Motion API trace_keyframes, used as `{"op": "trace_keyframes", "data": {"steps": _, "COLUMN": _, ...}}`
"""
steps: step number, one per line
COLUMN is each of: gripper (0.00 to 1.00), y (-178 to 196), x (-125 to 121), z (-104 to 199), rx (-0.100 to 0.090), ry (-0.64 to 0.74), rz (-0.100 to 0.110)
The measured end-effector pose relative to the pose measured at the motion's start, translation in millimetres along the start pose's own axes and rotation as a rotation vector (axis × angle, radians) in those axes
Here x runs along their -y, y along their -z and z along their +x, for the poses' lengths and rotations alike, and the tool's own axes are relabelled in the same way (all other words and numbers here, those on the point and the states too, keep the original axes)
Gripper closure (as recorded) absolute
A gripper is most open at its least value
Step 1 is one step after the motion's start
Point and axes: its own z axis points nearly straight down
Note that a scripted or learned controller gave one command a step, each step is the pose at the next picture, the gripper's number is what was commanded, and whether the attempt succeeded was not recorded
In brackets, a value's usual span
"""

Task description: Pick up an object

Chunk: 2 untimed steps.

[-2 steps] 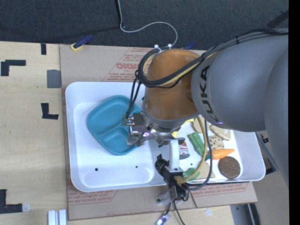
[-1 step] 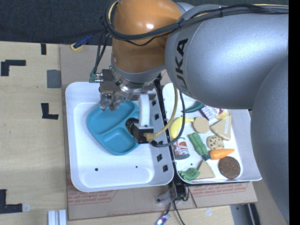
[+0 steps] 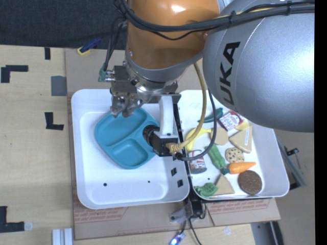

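A teal divided plate (image 3: 124,139) lies tilted in the left white bin (image 3: 92,188). My gripper (image 3: 125,107) hangs over the plate's far edge, its fingertips close to or touching that rim. The right bin (image 3: 273,188) holds play food: a yellow banana (image 3: 195,133), a green pickle (image 3: 216,157), an orange carrot (image 3: 240,167), a brown round cookie (image 3: 250,181), a chip cookie (image 3: 234,154), a cheese wedge (image 3: 243,138), a small can (image 3: 197,163), a red-labelled packet (image 3: 229,120) and a green leafy piece (image 3: 207,190).
The large grey and orange arm covers the far part of both bins. The bins rest on cardboard (image 3: 122,216) on a wooden bench (image 3: 30,157) with black marks. The near half of the left bin is bare white floor.
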Motion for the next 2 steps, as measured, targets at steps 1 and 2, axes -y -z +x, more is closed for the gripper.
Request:
{"op": "trace_keyframes", "data": {"steps": 1, "gripper": 1.0, "y": -98.2, "x": 25.3, "z": -67.1, "rx": 0.011, "ry": -0.011, "rz": 0.02}}
{"op": "trace_keyframes", "data": {"steps": 2, "gripper": 1.0, "y": 153.5, "x": 15.1, "z": -46.8, "rx": -0.003, "ry": -0.002, "rz": -0.011}}
